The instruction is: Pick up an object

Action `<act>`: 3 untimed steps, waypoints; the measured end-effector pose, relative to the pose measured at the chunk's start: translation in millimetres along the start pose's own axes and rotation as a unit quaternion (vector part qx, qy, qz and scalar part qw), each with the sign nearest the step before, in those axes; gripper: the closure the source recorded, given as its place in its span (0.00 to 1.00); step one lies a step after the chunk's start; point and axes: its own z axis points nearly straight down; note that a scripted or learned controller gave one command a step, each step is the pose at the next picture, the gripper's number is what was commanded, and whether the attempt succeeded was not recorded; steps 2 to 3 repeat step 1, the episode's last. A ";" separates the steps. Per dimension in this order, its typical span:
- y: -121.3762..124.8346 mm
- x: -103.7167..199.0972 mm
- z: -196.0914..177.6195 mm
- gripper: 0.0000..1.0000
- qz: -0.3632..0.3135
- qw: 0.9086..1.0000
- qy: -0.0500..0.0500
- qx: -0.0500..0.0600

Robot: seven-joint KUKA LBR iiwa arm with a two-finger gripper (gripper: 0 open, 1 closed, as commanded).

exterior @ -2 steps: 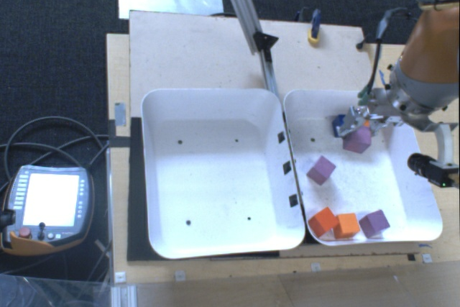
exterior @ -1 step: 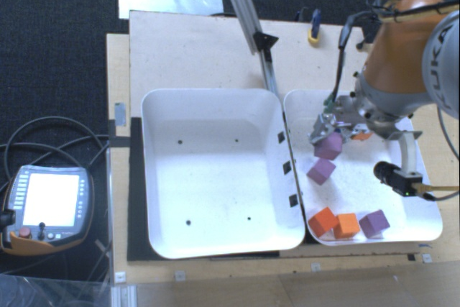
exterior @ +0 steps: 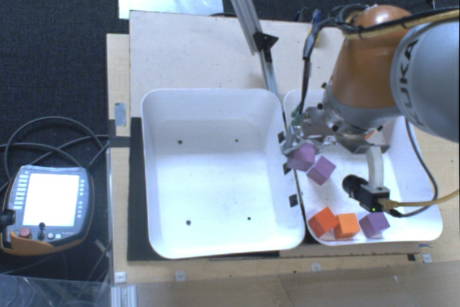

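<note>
Teach pendant (exterior: pixel 44 208): lying nearest on the floor at far left, its cable looped behind it.
Front cubes: two orange cubes (exterior: pixel 334 222) touching each other, and a purple cube (exterior: pixel 374 223) just beside them, at the near edge of the right bin (exterior: pixel 420 226).
Left bin (exterior: pixel 208 169): white, with a few dark specks on its floor.
Mid cubes: a purple cube (exterior: pixel 322 170) near the bins' shared wall, and a lighter purple cube (exterior: pixel 302 155) touching it, directly under the gripper.
Gripper (exterior: pixel 298 142): low over the lighter purple cube, hard against the shared wall; I cannot tell how its fingers stand.
Arm: grey with an orange band (exterior: pixel 366 61), reaching in from the right over the right bin's far end.
Risk: I judge that the neighbouring cube and the wall crowd the target, so a finger could land on either and knock the cube aside.
</note>
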 end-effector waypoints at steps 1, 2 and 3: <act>-12.5 49.8 15.6 1.00 0.000 1.000 0.000 0.000; -12.5 49.8 15.6 1.00 0.000 1.000 0.000 0.000; -12.5 49.8 15.6 1.00 0.000 1.000 0.000 0.000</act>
